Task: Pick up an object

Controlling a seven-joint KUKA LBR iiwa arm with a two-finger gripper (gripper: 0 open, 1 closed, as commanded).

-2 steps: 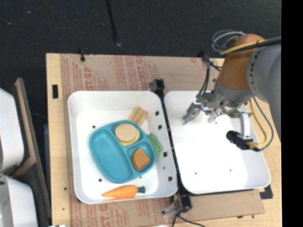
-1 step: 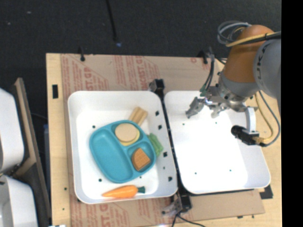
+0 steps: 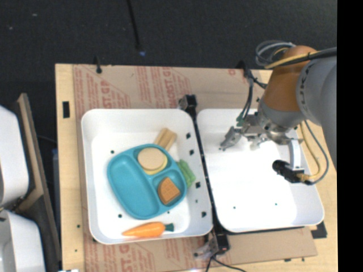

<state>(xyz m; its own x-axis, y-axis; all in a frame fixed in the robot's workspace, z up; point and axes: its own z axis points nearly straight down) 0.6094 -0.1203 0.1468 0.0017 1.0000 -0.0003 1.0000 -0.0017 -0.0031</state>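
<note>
- Gripper over top-left part of right bin, fingers spread apart, nothing between them; metal, angular, pointing toward left bin.
- Arm in from right, grey w/ orange band, cables looped round wrist.
- Left bin: shallow, white, smooth plastic, rounded corners.
- Carrot lying flat near front wall of left bin, long axis approx left–right, orange tip to the left, green stub to the right; smooth, tapered.
- Tray mid left bin, teal plastic, rounded, w/ compartments, long axis tilted diagonally.
- Round tan disc in tray's upper compartment, flat, matte.
- Brown square piece in tray's lower-right compartment, textured like toast or waffle, can't tell which.
- Pale wooden-looking block just beyond tray's top edge, long axis diagonal, up-right.
- Green piece at tray's right edge, partly tucked against it; shape unclear.
- Bench cardboard-coloured w/ red printed tape.
</note>
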